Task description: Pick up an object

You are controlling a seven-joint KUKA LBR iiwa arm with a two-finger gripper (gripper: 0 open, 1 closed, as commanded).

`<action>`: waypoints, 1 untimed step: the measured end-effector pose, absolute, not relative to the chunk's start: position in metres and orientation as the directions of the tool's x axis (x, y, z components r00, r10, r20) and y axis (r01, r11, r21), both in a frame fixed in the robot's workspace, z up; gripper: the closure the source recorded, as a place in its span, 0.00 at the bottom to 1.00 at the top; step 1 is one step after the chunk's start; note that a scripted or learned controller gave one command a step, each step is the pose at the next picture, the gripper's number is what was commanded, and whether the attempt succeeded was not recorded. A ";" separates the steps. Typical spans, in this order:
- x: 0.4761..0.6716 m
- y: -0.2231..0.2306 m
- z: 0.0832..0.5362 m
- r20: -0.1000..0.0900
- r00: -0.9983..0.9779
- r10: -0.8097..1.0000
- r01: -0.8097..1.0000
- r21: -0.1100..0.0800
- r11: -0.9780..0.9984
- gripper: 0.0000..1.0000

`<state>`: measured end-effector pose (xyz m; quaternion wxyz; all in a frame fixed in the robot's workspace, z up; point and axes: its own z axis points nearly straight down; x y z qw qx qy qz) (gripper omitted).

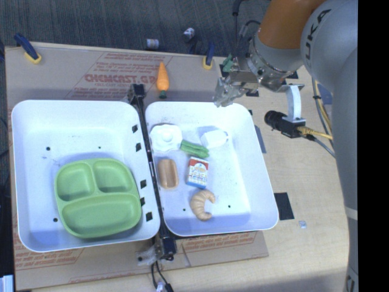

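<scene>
Above the far rim of the right bin [261,187] the gripper [223,96] is hanging, pale and translucent, reached in from the right on the grey arm [331,35] with its orange band [292,8]. Whether its claw is apart or together I cannot tell; the tips are blurring into the bin edge, and nothing is showing between them. Below it, inside the right bin, the objects are lying loose: a white cup [165,137] near the left wall, a green bean pod [194,148] just beside it, a pale rounded piece [213,138] to the pod's right, a small carton [197,172] in the middle, a hot dog [168,173] to the carton's left, and a croissant [202,204] nearest the front. All are sitting apart from the gripper. Left bin [30,126] is carrying a green divided tray [97,196] toward its front. Black clips [137,92] are joining the two bins along their shared edge. Behind the bins an orange carrot [162,76] is lying on the cardboard sheet [97,72], and blue clamps [28,47] are pinning that sheet at the far corners.
</scene>
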<state>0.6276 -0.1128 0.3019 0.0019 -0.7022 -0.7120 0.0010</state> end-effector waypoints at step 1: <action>0.628 -0.113 0.302 0.001 -0.014 1.000 1.000 -0.004 0.014 0.00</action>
